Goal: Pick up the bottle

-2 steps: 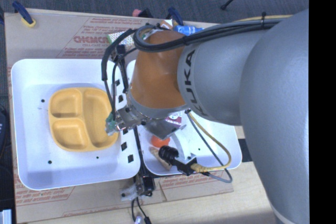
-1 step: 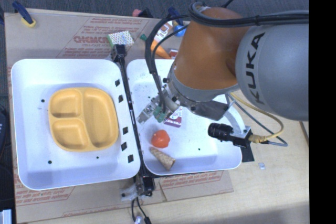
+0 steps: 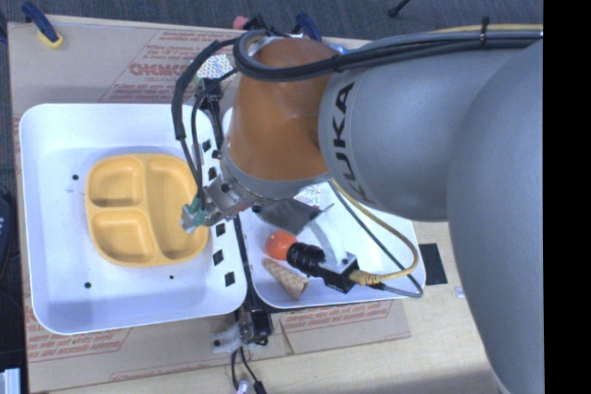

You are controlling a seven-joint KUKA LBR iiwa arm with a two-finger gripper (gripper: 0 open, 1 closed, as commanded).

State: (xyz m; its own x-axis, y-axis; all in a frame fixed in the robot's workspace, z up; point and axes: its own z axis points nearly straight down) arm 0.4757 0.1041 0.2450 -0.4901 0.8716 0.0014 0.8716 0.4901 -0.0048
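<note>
Bottle pickup looked unfinished to us at this moment, and we could not even say with confidence which thing was the bottle. The gripper (image 3: pixel 198 215) hung at the right edge of the yellow divided plate (image 3: pixel 138 208), low over the rim nearest the wall between the bins. A small greenish piece (image 3: pixel 193 217) sat at its tip, just touching that edge of the plate in our view. We could not tell whether this was part of the tool or something carried. Whether the gripper was clenched, released or grasping anything we could not tell either, since the orange wrist (image 3: pixel 277 120) and its cables crowded the spot. The plate lay in the left bin (image 3: pixel 46 152), and its three compartments held nothing we could make out. To the right of the plate, past the dividing wall, the right bin (image 3: pixel 369 298) held a small orange thing (image 3: pixel 280 244) and a tan lump (image 3: pixel 284 280) just beside it. Both lay below the wrist, well apart from the gripper. Neither read clearly as a bottle, and the arm covered most of that bin, so the bottle may have lain under it, to the plate's right. We judged that nothing was clearly lifted. What remained was to find the bottle, close on it and raise it, and that was nearly the whole task.
</note>
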